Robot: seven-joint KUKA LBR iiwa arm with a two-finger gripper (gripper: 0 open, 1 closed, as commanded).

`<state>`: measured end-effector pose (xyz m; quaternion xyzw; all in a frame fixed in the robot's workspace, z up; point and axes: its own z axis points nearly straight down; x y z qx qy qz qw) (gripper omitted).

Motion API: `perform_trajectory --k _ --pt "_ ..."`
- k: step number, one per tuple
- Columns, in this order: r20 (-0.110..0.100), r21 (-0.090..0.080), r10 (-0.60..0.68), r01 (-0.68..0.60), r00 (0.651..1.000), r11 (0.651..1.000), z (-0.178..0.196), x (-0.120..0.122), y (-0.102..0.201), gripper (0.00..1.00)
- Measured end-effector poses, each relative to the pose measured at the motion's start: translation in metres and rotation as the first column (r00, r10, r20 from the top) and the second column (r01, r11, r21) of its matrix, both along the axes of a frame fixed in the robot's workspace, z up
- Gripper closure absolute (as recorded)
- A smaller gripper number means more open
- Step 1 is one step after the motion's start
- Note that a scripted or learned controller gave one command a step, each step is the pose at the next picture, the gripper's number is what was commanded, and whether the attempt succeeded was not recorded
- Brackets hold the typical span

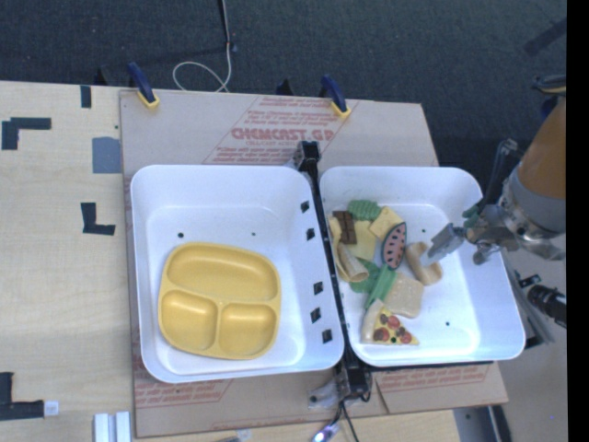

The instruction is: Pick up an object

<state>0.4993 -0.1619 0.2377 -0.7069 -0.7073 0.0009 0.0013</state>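
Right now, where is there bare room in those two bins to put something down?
Free: right bin's floor between the toy food pile and its right wall; left bin's strip behind the yellow tray. Crowded: right bin's left half, where the gripper hovers.

The surface (55,274) is light wood, filling the left and lower part of the frame. A brown cardboard sheet (276,132) with red lettering lies on it at centre, held along its upper edge by two blue clamps (141,85). Two white bins (221,187) sit side by side on the cardboard. Dark tape marks (90,219) dot the wood at left.
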Motion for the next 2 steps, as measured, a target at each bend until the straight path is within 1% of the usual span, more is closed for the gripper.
perform_trajectory --k 1,2 --pt "-0.008 0.002 -0.003 0.003 1.000 1.000 -0.086 -0.004 -0.020 0.00" --pt "-0.002 0.002 -0.001 0.001 1.000 1.000 -0.152 0.026 -0.008 0.00"
